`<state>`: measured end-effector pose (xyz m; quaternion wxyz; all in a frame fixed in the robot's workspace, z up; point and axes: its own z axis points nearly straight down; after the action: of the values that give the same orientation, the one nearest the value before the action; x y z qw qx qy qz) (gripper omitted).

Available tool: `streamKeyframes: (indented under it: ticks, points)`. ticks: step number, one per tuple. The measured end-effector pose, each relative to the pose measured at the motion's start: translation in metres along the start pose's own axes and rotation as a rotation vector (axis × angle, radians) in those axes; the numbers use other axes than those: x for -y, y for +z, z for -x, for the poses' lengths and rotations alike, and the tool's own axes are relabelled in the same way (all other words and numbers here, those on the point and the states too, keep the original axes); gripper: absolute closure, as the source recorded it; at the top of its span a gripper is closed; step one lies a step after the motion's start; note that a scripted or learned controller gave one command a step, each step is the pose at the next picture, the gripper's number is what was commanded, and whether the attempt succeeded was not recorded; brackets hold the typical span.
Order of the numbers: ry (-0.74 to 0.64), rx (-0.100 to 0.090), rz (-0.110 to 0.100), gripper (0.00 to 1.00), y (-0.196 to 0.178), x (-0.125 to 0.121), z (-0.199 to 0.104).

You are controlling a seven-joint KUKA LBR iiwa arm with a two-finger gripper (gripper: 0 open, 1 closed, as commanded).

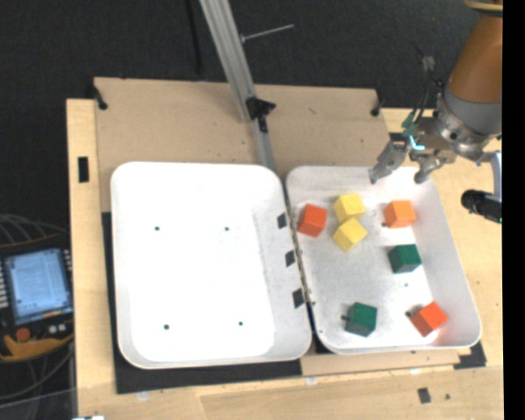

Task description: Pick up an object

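The right bin (328, 182) holds several small cubes. Two yellow cubes (350, 206) (350, 233) sit near its middle top, with an orange-red cube (312, 220) to their left. An orange cube (400, 213) lies at the upper right, a green cube (404, 258) below it, another green cube (361, 318) near the front, and an orange-red cube (428, 318) at the front right corner. My gripper (402, 171) hangs open above the bin's far edge, above and just behind the orange cube, with nothing between its fingers.
The left bin (197, 261) lies beside the right one. A slanted metal pole (232, 55) rises from behind the bins' junction. A handheld pendant (31, 291) sits off the bench at the left. The arm's orange band (479, 55) enters from the upper right.
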<state>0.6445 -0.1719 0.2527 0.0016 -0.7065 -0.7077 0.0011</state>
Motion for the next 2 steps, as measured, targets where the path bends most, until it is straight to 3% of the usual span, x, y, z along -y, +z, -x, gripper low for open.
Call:
streamKeyframes:
  ticks: [1, 2]
  points:
    - [-0.002, 0.004, 0.004, 0.00, -0.003, -0.001, 0.001]
    - [0.002, 0.003, 0.000, 0.00, 0.040, -0.005, 0.005]
